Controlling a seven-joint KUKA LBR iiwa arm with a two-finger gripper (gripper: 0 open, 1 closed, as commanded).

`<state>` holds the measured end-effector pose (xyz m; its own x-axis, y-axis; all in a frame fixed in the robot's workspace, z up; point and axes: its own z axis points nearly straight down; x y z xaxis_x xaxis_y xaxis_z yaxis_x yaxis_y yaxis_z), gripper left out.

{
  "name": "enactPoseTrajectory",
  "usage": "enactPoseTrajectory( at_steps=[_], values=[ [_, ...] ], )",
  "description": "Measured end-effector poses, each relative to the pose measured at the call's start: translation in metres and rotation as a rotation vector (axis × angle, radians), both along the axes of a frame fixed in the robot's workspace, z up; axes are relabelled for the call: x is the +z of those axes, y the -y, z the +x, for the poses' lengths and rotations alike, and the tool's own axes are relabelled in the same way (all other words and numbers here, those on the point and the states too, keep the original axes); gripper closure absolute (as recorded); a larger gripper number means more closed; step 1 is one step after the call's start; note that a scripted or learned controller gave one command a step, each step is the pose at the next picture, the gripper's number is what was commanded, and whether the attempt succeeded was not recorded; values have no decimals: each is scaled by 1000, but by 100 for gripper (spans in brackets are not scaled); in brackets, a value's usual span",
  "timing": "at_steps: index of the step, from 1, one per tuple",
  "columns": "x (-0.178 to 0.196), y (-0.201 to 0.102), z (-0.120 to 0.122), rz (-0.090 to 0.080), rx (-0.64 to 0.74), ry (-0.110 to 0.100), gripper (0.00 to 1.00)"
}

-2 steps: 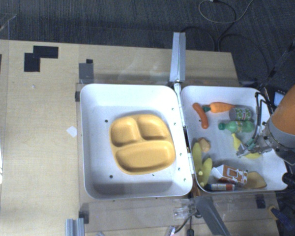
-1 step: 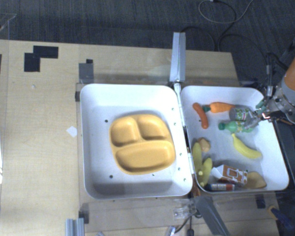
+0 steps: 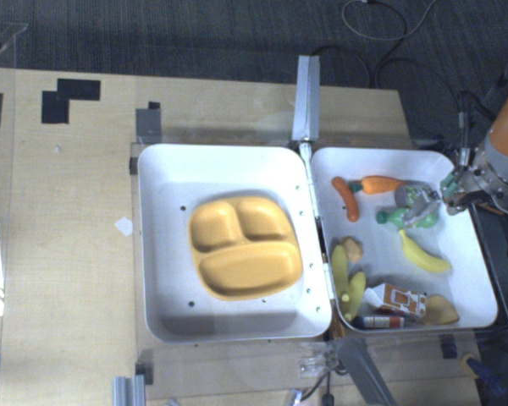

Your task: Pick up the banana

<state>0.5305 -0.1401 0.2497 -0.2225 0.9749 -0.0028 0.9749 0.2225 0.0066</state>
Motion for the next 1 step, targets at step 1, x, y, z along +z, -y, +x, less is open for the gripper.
enactPoseTrajectory(
  at_steps=[1],
  values=[
    [-105, -30, -42, 0, 208, -3, 0]
  ],
)
